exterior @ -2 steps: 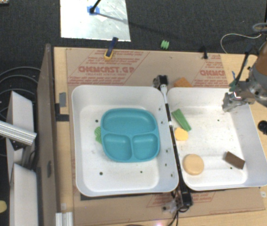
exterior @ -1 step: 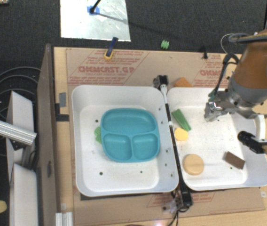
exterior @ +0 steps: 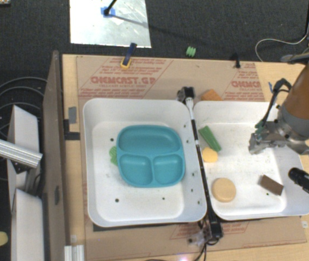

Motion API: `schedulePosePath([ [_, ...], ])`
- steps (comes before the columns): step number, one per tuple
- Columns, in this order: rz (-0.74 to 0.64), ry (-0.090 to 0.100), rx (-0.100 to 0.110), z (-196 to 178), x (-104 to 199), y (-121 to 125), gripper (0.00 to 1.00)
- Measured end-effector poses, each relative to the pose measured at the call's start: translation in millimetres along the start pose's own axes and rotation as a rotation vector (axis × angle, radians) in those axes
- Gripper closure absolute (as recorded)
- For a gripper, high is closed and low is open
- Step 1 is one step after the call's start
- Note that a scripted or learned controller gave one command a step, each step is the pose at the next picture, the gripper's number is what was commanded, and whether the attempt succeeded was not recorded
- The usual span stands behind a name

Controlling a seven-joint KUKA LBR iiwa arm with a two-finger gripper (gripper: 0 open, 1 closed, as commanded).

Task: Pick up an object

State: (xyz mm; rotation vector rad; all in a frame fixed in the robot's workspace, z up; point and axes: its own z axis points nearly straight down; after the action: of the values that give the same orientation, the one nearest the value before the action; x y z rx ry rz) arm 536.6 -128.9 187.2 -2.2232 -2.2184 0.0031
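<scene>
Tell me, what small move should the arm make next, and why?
Probably lower the claw and shift it toward the brown block. The claw hangs over a bare part of the right bin, with nothing seen between its fingers. The brown block looks like the closest object.

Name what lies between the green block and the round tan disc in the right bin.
A small yellow piece lies between the green block and the tan disc, seen in the camera view.

You get bright, even overhead light; glare whitens the foil sheet (exterior: 110, 15) at eleven o'clock, shadows stay soft, and the arm (exterior: 307, 99) at three o'clock blurs slightly.
</scene>
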Motion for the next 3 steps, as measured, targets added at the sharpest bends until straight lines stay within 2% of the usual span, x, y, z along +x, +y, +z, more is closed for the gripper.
schedulePosePath([
  [1, -0.001, -0.003, -0.009, -41.4, -42.4, 17.3, 1.00],
  [2, -0.004, 0.000, -0.004, -39.2, -39.7, 16.4, 0.00],
  [3, -0.012, 0.006, 0.007, 72.3, 37.9, 11.9, 0.00],
])
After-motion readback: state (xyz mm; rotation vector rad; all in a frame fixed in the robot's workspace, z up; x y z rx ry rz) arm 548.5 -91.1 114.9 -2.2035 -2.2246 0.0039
